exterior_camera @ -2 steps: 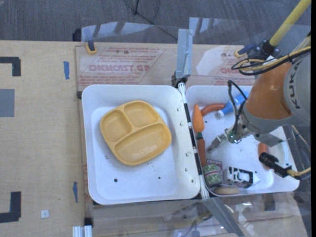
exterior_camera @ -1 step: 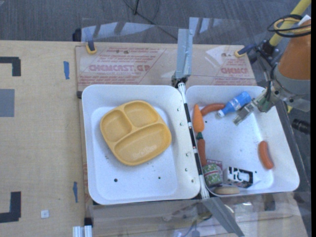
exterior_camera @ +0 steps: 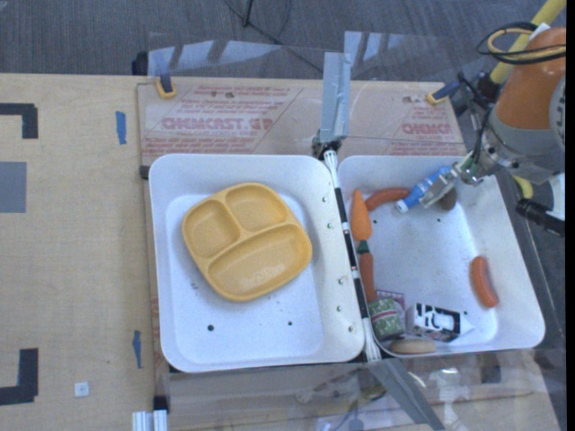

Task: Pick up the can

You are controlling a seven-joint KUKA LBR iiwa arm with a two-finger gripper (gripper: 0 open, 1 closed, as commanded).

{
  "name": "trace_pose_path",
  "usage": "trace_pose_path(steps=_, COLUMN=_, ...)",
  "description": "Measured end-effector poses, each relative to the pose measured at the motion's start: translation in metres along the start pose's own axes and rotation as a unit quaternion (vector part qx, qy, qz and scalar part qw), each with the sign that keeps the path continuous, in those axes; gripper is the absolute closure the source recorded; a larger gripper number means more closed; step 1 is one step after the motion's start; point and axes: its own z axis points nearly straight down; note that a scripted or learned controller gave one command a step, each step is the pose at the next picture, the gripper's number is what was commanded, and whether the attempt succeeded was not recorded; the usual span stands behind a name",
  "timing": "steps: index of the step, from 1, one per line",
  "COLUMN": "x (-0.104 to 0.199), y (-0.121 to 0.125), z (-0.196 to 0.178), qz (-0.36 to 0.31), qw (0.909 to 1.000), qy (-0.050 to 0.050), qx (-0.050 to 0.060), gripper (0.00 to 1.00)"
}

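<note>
1. The can (exterior_camera: pixel 386 315) sat in the right bin's (exterior_camera: pixel 512 241) near-left corner. It looked green-labelled and was pressed up against the bin wall.
2. A black-and-white carton (exterior_camera: pixel 437 321) lay just beside the can, and a tan bun-like item (exterior_camera: pixel 411 347) was at the near rim below it.
3. The gripper (exterior_camera: pixel 449 184) was over the far end of the same bin, well apart from the can and nowhere near contact.
4. Jaw state: couldn't tell. A blue-and-silver piece (exterior_camera: pixel 424 191) sat at the tool end, and I couldn't tell whether it was part of the tool or a loose item.
5. Other clutter in the bin was a carrot (exterior_camera: pixel 360 216) along the left wall, one sausage (exterior_camera: pixel 388 197) near the tool and another sausage (exterior_camera: pixel 484 281) on the right side.
6. The left bin (exterior_camera: pixel 180 330) held a yellow divided plate (exterior_camera: pixel 247 240), which isn't relevant here.
7. Progress, as I judged it: nothing was done. The can hadn't been grasped or lifted.
8. What was left was to traverse to the near-left corner, descend, close on the can and lift.
9. The wall and carton crowding the can looked like the main grasp risk.
</note>
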Motion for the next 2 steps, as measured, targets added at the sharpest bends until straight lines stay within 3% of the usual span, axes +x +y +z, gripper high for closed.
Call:
trace_pose_path(steps=1, x=-0.001, y=0.001, z=-0.012, qz=-0.002, qw=1.0, qy=-0.003, qx=0.0, gripper=1.0)
trace_pose_path(steps=2, x=-0.02, y=-0.008, z=0.039, qz=-0.119, qw=0.9929, qy=0.002, qx=0.001, gripper=1.0)
